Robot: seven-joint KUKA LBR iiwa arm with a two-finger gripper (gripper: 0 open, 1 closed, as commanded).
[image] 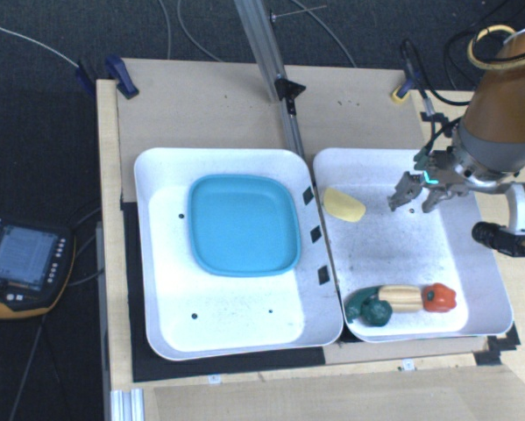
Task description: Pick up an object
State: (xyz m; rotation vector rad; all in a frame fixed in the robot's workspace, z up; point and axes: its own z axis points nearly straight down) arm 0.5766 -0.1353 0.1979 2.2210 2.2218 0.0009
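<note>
Left of jaws, yellow object [344, 205]

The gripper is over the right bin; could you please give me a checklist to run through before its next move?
1. Gripper carries nothing: ok, nothing between its fingers.
2. Fingers spread for a grasp: ok, apart.
3. Yellow piece free of neighbours: ok, lies alone.
4. Gripper above the yellow piece: not ok, off toward the arm's side.
5. Green piece, tan piece and red piece separated: not ok, bunched along the right bin's near wall.
</note>
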